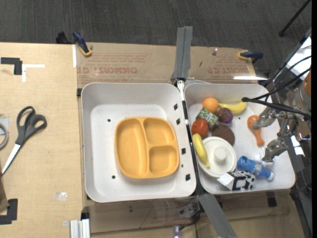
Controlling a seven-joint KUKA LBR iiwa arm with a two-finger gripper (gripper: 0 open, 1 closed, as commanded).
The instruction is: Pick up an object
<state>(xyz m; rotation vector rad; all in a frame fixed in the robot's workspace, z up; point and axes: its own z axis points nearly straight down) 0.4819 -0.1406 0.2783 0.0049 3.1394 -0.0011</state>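
Jaws [271,133] hang spread and empty at the right bin's [287,182] right side, near the carrot [258,128]. I judge we're on approach; next I'd lower over the carrot and close.

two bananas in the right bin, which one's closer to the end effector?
The banana by the bin's far wall, next to the orange. The other banana lies along the left wall beside the white plate, farther from the end effector.
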